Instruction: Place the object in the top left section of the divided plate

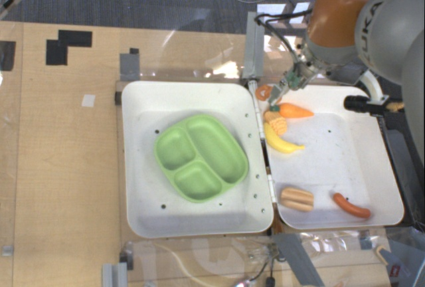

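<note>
We see the gripper (pixel 275 101) low at the right bin's (pixel 372 146) upper-left corner — over the carrot (pixel 295 111), likely reaching; its grasp we cannot tell — the green plate (pixel 200 157) waits left.

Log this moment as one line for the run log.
gripper: over right bin's top-left corner, by carrot | plate: left bin | right bin: corn, banana, hotdog, sausage

right bin (pixel 372 146) holds banana (pixel 282 141), corn (pixel 276 125), hot dog bun (pixel 296 198) and sausage (pixel 351 206).
</note>
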`<action>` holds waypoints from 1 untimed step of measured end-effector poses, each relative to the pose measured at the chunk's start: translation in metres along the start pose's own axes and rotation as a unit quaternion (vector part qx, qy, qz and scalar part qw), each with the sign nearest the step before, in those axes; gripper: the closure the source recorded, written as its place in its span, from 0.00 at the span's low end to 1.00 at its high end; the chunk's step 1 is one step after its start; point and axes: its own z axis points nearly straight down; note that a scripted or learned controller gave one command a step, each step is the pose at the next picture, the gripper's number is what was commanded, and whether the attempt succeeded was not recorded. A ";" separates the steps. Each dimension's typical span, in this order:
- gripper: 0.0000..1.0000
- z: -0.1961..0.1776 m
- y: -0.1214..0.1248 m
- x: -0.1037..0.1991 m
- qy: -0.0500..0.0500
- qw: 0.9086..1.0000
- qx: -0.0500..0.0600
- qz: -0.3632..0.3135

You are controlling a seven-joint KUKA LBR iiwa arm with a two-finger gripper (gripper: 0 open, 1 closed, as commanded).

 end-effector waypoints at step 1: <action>1.00 0.000 -0.055 -0.001 0.000 1.000 0.000 0.008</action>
